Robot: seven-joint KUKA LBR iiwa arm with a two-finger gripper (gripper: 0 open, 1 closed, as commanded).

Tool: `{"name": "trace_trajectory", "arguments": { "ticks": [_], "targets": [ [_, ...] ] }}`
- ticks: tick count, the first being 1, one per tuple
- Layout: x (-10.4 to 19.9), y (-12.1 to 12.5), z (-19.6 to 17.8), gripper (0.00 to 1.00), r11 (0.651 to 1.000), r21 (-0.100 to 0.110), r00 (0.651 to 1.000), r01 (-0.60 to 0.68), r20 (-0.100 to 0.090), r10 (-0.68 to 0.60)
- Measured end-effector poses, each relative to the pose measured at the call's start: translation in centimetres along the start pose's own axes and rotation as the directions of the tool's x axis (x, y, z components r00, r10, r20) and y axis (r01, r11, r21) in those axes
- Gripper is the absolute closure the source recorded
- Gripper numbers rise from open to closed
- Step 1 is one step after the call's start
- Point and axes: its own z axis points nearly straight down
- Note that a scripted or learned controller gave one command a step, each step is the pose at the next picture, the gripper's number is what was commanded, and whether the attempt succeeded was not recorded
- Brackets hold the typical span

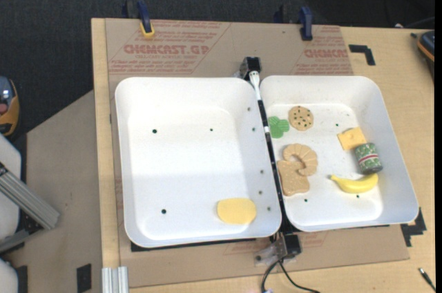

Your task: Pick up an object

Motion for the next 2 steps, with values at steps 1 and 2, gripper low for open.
{"name": "trace_trajectory", "arguments": {
  "ticks": [1, 2],
  "targets": [
    [-1.81, -3.30, -0.09, 1.00, 1.000, 0.000, 1.000, 0.005, -0.001, -0.005],
    [-1.62, -4.05, -0.08, 1.00, 1.000, 0.000, 1.000, 0.008, -0.002, -0.008]
  ]
}}
